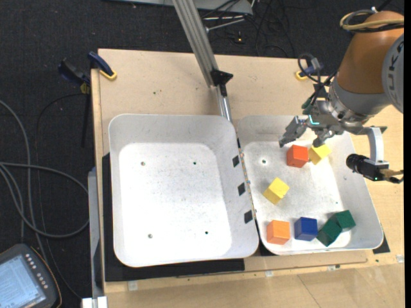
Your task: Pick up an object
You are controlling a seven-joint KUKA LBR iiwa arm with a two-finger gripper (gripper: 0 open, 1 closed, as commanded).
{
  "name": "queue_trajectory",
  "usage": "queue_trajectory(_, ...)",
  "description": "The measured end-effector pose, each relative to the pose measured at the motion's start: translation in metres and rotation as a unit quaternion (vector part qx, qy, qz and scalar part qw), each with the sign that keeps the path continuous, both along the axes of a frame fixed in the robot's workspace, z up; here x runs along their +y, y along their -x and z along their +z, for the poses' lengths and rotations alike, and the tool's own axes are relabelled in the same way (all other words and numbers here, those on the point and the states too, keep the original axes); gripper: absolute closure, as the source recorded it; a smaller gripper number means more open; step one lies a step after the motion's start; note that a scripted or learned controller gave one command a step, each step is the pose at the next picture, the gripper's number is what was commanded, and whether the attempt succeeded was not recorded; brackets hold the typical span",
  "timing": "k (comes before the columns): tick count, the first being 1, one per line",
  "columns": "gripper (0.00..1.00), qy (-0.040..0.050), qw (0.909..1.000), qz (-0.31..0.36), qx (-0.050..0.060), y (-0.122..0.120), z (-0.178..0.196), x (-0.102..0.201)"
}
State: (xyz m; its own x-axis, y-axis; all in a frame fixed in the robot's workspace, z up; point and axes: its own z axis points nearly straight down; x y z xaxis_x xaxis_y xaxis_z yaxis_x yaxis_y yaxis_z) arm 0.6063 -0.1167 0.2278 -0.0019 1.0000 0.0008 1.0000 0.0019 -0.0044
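Objects for picking, seven blocks in all, are lodged in the right bin [359,201]. Entered as follows: one orange-red block [297,155] at the upper part of the bin; one yellow block [319,152] just beside it on its right, partly covered by the arm; one yellow block [277,190] near the bin's middle, tilted; one orange block [278,231] at the lower edge; one blue block [306,228] just beside the orange one; two green blocks [336,226] touching each other at the lower right corner.

End effector [307,133]: positioned over the upper part of the right bin, directly above the orange-red block and its yellow neighbour. Fingers are seen spread apart, released, with nothing held between them.

Left bin [170,197]: white, speckled, set side by side with the right bin on the table [160,82].

Clamps [103,66]: blue and yellow, fixed at the table's far corners.
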Motion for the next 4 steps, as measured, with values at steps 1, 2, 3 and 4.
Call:
queue_trajectory(1,0.00,0.0003,1.0000,-0.001,-0.002,0.000,0.002,0.000)
queue_trajectory(2,0.00,0.0002,1.0000,-0.002,0.001,0.001,-0.062,-0.003)
queue_trajectory(3,0.00,0.0004,1.0000,0.000,0.000,-0.007,-0.118,0.002)
queue_trajectory(4,0.00,0.0006,1.0000,-0.001,-0.001,-0.007,-0.133,0.003)
